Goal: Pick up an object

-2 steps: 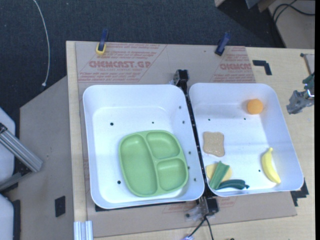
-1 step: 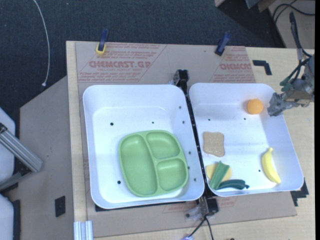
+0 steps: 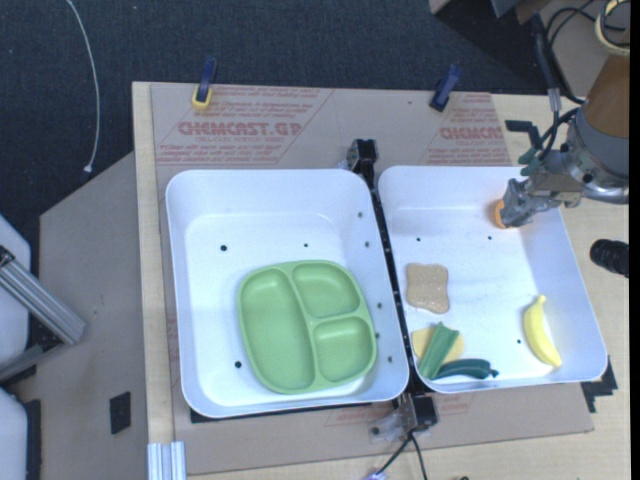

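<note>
At the near edge of the bench, a black clamp point(image 3: 418, 411) is seen where the two bins meet, toward the camera from the tan slice point(image 3: 428, 288), which is taken here as the landmark. The slice lies flat in the right bin point(image 3: 578, 260), just beside that bin's left wall, with bare white floor open to its right and beyond it. On the camera side of the slice, a yellow wedge point(image 3: 443, 341) is overlapped by a light green strip point(image 3: 434, 356), and a dark green piece point(image 3: 467, 370) is set against the bin's near wall; how these three are stacked is hard to make out. A banana point(image 3: 541, 334) is found to the right of the slice and nearer the camera, close to the right wall, well apart from the slice. Left of the slice, across the shared rims, a green divided plate point(image 3: 305, 323) is held in the left bin point(image 3: 195, 258), with open floor around it. Beyond the slice and to its right, a small orange object point(image 3: 496, 212) is partly hidden by the gripper point(image 3: 513, 214), which is lowered just beside it near the far wall. Whether the gripper is open or closed cannot be told, nor whether the orange object is gripped. The arm point(image 3: 600, 153) is extended in from the right and is cut off by the frame edge.
</note>
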Available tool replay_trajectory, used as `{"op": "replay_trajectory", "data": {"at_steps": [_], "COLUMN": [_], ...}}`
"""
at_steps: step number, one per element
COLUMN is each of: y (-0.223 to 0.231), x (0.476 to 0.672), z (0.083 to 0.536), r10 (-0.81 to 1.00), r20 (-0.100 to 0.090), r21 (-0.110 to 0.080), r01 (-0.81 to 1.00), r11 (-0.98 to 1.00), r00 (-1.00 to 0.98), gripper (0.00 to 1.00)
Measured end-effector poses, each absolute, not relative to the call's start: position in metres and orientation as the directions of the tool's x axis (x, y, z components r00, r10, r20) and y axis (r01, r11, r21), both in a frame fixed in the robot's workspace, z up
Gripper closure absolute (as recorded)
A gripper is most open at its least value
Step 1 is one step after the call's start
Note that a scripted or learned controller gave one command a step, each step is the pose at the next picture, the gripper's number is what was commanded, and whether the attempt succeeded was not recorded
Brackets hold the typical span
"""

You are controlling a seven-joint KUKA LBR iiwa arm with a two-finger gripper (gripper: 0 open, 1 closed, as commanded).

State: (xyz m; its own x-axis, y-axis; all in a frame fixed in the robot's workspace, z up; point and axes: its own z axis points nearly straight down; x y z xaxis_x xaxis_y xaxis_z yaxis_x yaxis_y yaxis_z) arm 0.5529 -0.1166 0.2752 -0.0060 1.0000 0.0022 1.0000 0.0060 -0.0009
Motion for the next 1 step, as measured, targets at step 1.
{"op": "replay_trajectory", "data": {"at_steps": [1], "y": [-0.0622], "x": [0.5600], "z": [0.2555], "r10": [1.000], "r20": [0.003], "r21": [-0.003], "r01": [1.000], "r11": [0.006], "r00": [-0.006], "gripper": [1.00]}}
